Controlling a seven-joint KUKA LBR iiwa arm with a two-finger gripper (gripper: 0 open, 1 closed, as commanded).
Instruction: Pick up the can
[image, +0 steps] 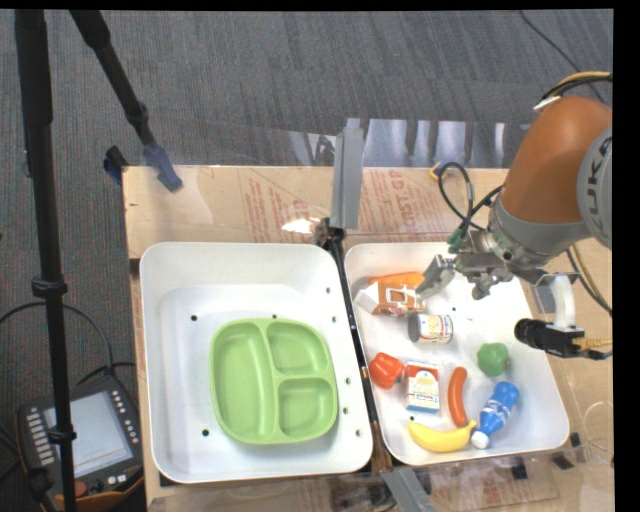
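Observation:
The can (430, 327) is small, with a white and orange label, and lies on its side near the middle of the right bin (540, 400). My gripper (460, 279) hangs above the bin's far part, a little beyond the can and slightly right of it. It is open: one finger (437, 272) points down to the left and the other sits to its right, with nothing between them. The can is apart from both fingers.
Around the can lie an orange carton (395, 292), a red pepper (385, 370), a juice box (423, 388), a red sausage (458, 395), a banana (440, 436), a blue bottle (497, 410) and a green pepper (493, 358). The left bin (170, 290) holds a green divided plate (272, 378).

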